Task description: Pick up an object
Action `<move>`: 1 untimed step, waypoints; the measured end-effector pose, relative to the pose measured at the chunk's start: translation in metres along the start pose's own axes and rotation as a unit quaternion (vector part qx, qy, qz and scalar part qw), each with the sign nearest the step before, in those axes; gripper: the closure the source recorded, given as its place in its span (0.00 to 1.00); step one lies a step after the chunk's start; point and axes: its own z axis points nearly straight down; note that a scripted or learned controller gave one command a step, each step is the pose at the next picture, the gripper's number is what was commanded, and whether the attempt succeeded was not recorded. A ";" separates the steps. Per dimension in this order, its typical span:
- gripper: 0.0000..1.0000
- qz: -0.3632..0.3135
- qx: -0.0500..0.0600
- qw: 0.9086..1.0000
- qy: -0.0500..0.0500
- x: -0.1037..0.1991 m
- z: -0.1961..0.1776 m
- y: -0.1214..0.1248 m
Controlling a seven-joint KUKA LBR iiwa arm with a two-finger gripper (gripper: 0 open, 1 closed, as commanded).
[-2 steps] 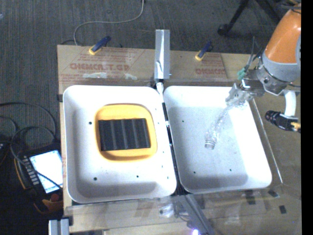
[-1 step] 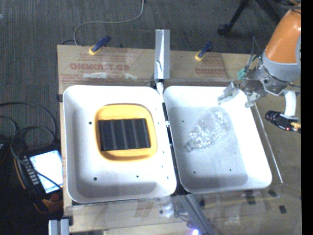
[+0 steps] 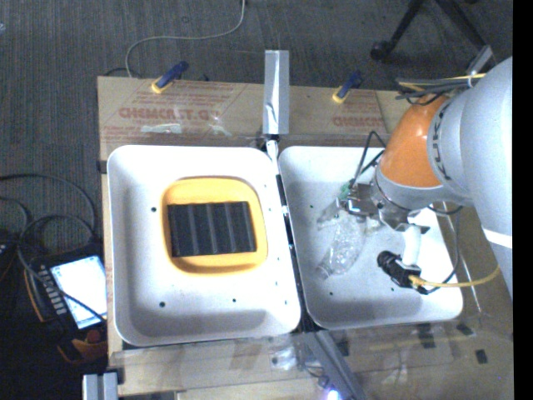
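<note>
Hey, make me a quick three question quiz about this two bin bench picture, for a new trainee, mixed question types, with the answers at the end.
1. True or false: the yellow tray with the dark slatted insert lies in the right bin.
2. Which thing lies nearest the arm's wrist in the camera view?
A. blue clamp
B. crumpled clear plastic item
C. tablet on the floor
3. Fill in: the arm's band above the wrist is ____.

Key
1. False; it lies in the left bin.
2. B; it lies in the right bin, just left of the wrist.
3. Orange.
</note>
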 end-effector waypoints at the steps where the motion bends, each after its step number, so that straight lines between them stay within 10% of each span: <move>1: 0.00 -0.049 -0.006 0.999 -0.001 0.009 0.004 -0.055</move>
